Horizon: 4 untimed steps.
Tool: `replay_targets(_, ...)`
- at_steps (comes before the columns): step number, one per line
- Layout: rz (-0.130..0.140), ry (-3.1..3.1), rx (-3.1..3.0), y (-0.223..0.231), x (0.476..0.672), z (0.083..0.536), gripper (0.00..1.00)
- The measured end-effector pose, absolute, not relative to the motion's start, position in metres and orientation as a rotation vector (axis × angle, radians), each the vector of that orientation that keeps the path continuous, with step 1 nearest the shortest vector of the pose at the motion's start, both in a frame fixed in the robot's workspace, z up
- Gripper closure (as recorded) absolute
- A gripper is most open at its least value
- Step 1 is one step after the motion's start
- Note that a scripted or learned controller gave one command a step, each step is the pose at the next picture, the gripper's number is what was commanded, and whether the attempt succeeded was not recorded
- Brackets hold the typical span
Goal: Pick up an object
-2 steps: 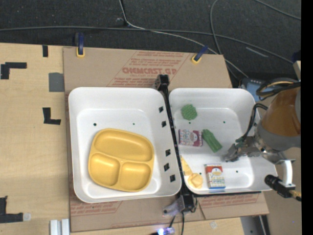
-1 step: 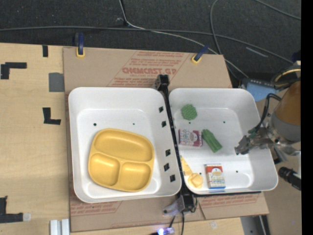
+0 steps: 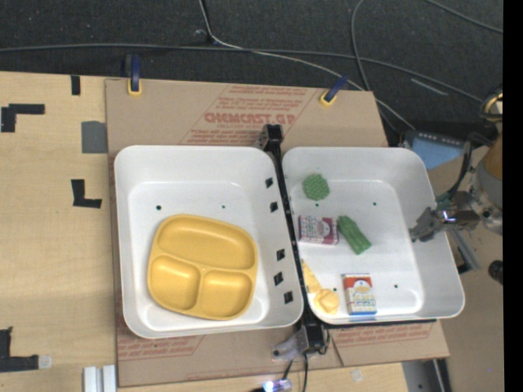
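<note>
Green block [image 3: 354, 233] in right bin [image 3: 409, 166] — long axis upper-left to lower-right; pincer [image 3: 425, 225] grip state unclear.

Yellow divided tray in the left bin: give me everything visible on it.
The yellow divided plastic tray is a rounded, glossy plate with three compartments: one wide section along its far side and two smaller ones along its near side, split by raised ridges. It lies flat and face up on the floor of the left white bin, toward the near-left part. Nothing sits in it, and nothing else touches it.

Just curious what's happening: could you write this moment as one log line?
phase: approach | end effector: over right white bin's right rim, holding nothing | nearest: green rectangular block
</note>
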<state>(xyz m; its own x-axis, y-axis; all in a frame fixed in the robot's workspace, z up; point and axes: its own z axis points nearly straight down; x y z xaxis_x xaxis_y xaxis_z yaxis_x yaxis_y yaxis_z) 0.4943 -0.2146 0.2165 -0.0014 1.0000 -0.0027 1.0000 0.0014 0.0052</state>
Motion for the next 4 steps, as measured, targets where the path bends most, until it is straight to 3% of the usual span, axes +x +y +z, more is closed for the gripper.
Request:
replay_targets(1,-0.001,2.222,2.221,-0.214,0.494,0.213,1.00)
replay_targets(3,-0.001,2.227,2.217,-0.113,0.537,0.198,1.00)
replay_targets(4,0.001,2.227,2.216,-0.069,0.557,0.211,1.00)
